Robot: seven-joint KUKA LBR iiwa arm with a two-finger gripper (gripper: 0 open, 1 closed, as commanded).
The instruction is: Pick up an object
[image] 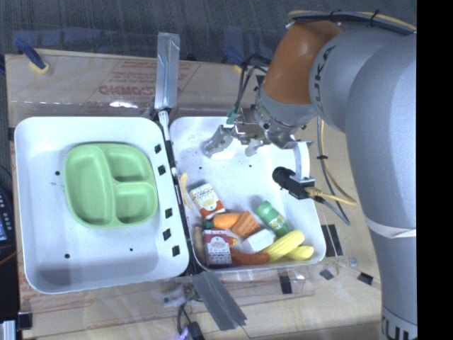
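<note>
Green sectioned plastic tray [111, 184] in left white bin [28, 190]; jumbled toy food [248, 236] in right white bin [191, 129]; gripper [218, 144] state unclear.

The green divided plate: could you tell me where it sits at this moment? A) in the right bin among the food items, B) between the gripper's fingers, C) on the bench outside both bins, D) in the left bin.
D: the green divided plate lies flat on the floor of the left bin, while the food items are piled in the right bin.
</note>
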